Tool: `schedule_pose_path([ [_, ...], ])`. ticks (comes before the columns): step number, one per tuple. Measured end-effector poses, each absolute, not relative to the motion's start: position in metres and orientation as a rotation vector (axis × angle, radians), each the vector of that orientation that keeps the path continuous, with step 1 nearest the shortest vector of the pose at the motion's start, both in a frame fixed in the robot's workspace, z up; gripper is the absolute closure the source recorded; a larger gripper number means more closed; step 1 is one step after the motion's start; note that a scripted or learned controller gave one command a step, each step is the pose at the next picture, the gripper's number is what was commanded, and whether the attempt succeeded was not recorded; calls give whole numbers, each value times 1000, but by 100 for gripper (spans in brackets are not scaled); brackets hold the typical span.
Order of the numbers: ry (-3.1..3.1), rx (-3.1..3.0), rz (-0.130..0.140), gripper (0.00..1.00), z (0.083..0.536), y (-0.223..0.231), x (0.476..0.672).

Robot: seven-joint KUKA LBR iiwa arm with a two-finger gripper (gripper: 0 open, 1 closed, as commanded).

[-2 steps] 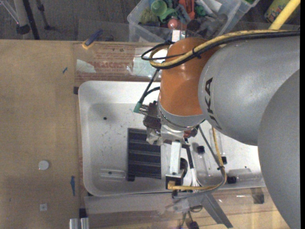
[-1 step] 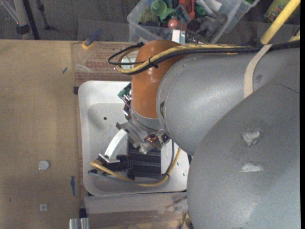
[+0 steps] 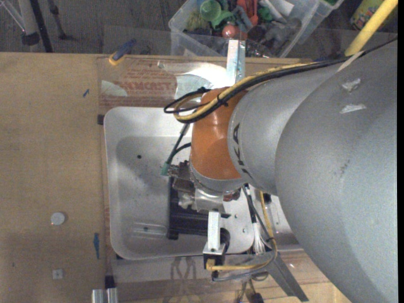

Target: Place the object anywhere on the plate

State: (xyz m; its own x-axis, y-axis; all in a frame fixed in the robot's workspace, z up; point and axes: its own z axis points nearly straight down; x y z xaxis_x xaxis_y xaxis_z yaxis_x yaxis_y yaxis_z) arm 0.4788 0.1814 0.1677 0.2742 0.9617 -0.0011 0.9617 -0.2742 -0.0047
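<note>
In the camera view, the grey arm [image 3: 315,169] with its orange band [image 3: 211,141] fills the right side and hangs over the white bin [image 3: 126,169], hiding much of its floor. The jaws [image 3: 180,216] sit low in the bin under the wrist; whether they are wide or closed cannot be told. Neither the object nor the plate can be made out. A clear tub of toys [image 3: 252,11] stands beyond the table [image 3: 44,137].
</note>
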Motion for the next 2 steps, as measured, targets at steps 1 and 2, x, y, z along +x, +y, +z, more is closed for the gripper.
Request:
schedule_pose_path([
  [1,-1665,-2655,-16,100,93,140,481],
  [2,-1784,-2586,1,100,184,58,502],
])
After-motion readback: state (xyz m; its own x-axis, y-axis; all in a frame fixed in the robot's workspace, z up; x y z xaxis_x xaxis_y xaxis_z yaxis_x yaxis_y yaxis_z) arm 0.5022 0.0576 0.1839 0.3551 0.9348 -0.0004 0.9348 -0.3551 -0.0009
